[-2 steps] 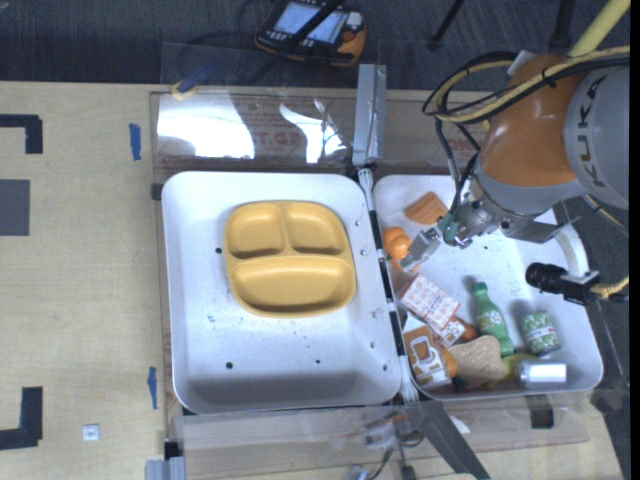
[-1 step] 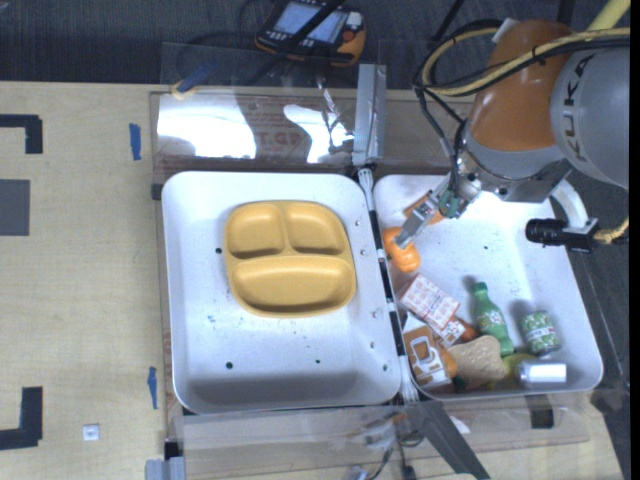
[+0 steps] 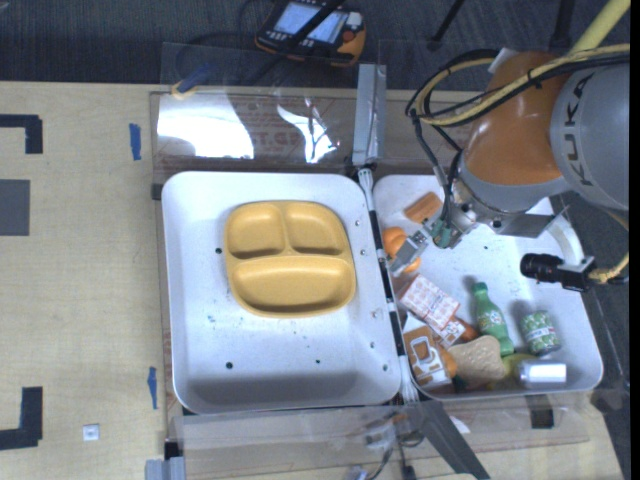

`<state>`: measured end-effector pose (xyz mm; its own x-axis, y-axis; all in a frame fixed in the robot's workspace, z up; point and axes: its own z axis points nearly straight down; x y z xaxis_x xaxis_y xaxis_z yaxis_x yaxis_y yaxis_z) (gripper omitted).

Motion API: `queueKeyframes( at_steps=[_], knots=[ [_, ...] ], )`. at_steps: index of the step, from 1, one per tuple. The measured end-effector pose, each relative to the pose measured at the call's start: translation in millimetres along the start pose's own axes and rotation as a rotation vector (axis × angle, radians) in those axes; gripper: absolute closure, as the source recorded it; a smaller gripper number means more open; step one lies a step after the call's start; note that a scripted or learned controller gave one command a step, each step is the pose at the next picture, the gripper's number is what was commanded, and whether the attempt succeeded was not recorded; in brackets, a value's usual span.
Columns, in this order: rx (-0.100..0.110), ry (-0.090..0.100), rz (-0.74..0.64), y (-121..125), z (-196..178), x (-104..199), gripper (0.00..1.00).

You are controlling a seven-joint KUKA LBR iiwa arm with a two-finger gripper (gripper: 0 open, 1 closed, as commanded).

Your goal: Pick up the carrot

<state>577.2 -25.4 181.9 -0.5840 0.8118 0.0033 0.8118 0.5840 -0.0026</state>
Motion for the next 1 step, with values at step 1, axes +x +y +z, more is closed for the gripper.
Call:
queueKeyframes(
  at_steps=[1],
  knots=[
    [-0.004, -0.005, -0.208, 14.8, -0.6, -30.1, 0.0]
  ],
)
